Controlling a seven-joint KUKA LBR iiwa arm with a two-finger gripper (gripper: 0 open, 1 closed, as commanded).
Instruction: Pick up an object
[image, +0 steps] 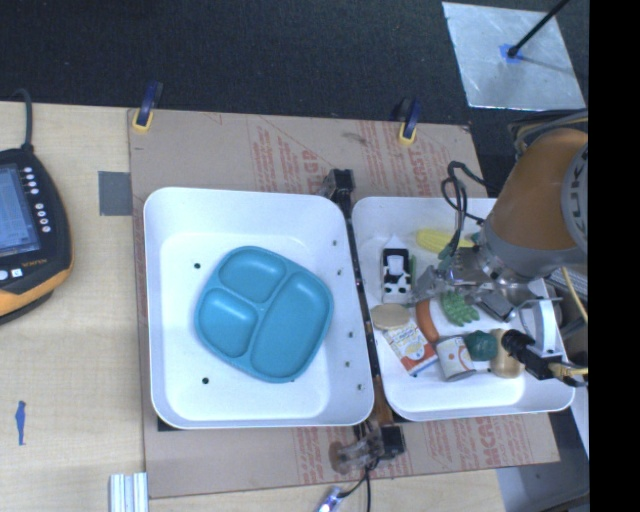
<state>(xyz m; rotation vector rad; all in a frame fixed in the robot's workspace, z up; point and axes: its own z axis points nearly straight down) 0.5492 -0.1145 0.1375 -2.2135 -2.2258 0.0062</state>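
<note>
The arm (535, 205) reached in from the right over the right bin (470, 398), its gripper (450, 285) down among the clutter there. Whether the fingers were open or closed could not be told. Beneath it lay a green toy (461, 306) beside an orange piece (427, 318), with a yellow piece (437, 240) at the far side and a small black-and-white item (396, 273) to the left. The left bin (165, 330) held a blue divided plate (264, 313). A handheld controller (28, 232) sat at the bench's left edge.
</note>
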